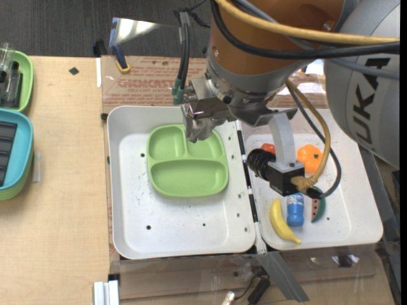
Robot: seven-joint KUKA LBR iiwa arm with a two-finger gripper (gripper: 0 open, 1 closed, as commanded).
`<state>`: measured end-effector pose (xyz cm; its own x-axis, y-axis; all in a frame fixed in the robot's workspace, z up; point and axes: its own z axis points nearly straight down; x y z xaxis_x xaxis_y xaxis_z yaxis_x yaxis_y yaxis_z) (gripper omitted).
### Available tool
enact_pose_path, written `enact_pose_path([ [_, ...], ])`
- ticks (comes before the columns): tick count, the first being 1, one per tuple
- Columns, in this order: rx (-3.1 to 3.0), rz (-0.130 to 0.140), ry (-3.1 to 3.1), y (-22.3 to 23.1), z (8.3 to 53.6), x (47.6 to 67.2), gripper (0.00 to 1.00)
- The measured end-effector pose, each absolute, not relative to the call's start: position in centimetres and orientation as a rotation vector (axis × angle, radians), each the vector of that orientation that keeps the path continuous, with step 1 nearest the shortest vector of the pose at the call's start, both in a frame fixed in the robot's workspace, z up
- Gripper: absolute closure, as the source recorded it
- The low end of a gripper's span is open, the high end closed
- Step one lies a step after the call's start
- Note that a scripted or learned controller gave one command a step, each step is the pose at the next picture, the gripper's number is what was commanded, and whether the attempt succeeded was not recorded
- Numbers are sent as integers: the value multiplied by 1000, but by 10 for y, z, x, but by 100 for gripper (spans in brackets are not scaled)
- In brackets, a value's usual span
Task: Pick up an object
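You have a green divided plate (187,162) lying flat in the left bin (127,189), and the gripper (200,127) is down on its far rim, at the ridge that separates the two small back compartments. Whether anything is caught there you cannot tell, because the wrist hides the tips. The plate's big front compartment spreads out just below the tips, toward the near wall of the bin.

Off to the right of the gripper, past the divider where the two bins touch, you will see the right bin (356,230) with the rest of the items. Nearest the tips is a red piece (267,149) partly hidden behind a black camera-like block (276,173) on the arm. Beyond that sits an orange fruit (310,157). Farther toward the near edge lie a yellow banana (280,221), a blue can (294,210) just beside it, and a watermelon slice (317,209) next to the can.

Far to the left of the gripper, on the wooden bench (57,234), stacked blue and green trays (14,151) rest at the edge.
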<state>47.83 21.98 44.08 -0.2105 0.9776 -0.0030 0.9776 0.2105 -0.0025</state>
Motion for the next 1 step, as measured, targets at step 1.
enact_pose_path([
  [1, 1988, -8, 2434, 218, 296, 484, 100],
])
